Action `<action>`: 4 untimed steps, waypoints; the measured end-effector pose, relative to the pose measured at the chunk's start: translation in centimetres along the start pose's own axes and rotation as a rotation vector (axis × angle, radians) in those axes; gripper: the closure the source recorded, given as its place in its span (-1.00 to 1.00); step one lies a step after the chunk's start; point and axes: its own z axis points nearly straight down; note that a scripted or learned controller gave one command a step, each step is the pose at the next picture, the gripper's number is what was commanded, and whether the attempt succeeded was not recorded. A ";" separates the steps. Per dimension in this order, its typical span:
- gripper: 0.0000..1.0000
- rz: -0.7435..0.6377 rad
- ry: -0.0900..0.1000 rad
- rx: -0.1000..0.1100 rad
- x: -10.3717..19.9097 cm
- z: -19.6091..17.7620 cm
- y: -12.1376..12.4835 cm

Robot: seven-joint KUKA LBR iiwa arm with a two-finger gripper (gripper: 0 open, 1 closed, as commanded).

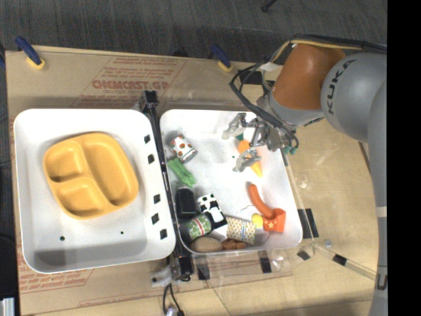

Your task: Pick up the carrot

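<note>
Grey arm comes in from the right edge, upper part of the view, big rounded link bent toward centre. Orange band sits above the wrist, w/ black cables looping off its left side. Wrist points down-left. Gripper hangs below it, metal fingers spread apart, one up-left, the other lower, approx. a wide V.

Open white floor mid right bin; clutter along its near wall, green pickle at left.
</note>
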 end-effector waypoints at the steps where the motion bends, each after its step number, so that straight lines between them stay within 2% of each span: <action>1: 1.00 -0.003 -0.011 0.004 -0.3 -1.2 0.0; 2: 1.00 -0.237 0.019 -0.010 4.8 1.5 0.0; 3: -1.00 -0.237 0.018 -0.010 4.7 1.5 0.0; 4: -1.00 -0.208 0.018 -0.011 4.0 3.5 1.9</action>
